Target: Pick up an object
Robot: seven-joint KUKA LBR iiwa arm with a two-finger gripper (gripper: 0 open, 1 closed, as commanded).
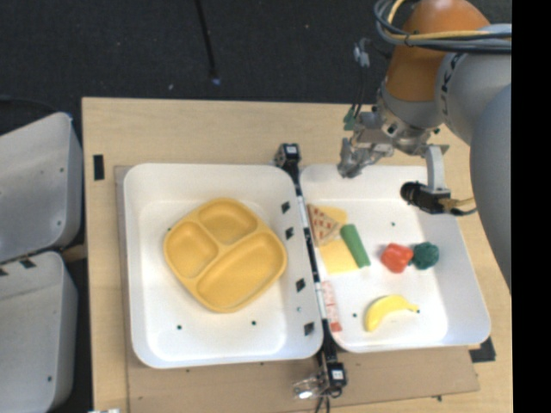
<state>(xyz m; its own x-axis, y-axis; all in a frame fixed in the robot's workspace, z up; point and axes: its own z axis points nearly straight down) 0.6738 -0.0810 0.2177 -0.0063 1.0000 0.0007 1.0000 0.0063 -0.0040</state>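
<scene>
Camera view: we look down at a slant on a wooden bench (215, 132) bearing two shallow white bins side by side
Left bin (146, 317): we see a yellow divided plate (225, 253) with three compartments lying near its middle
Right bin (456, 304): we see several small toy foods spread across its floor
Pizza slice (325, 223): far left part of the right bin, just beside the wall between the bins
Yellow block (337, 255): directly nearer than the pizza slice, touching a green stick (354, 245) that lies tilted along its right edge
Red piece (396, 257): middle of the right bin, touching a dark green piece (424, 254) on its right
Banana (388, 311): near part of the right bin, apart from the other toys
Arm: we see it reach in from the right, orange band above the wrist
Gripper (350, 167): over the far left corner of the right bin, well apart from every toy; nothing sits between its tips, and we cannot tell whether they are open or closed
</scene>
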